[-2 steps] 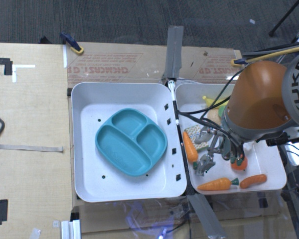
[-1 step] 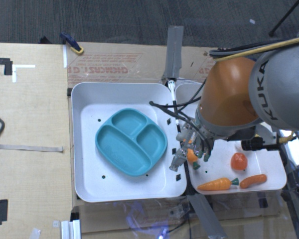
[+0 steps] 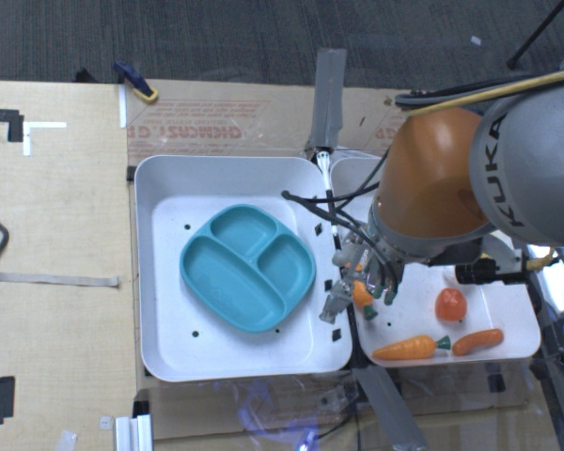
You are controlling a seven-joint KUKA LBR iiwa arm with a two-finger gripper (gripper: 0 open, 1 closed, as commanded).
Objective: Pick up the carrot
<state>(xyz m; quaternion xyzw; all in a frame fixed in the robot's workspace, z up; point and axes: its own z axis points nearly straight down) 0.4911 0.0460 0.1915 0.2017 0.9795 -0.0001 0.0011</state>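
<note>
The gripper [image 3: 362, 294], claw state unclear, hovers at the right white bin's [image 3: 517, 346] left edge, needing descent toward the orange carrot [image 3: 406, 349] by the front rim.

The blue tray [image 3: 248, 268] is made of smooth, matt plastic. The two white bins [image 3: 150, 280] look like smooth, slightly shiny plastic. The carrot [image 3: 406, 349] is seen with a smooth orange skin, and the tomato [image 3: 450, 304] looks glossy. The worktop [image 3: 52, 346] is covered with pale, matt wood or board. The orange band [image 3: 432, 181] on the arm is shiny, and the grey shell [image 3: 536, 163] beside it is smooth.
</note>
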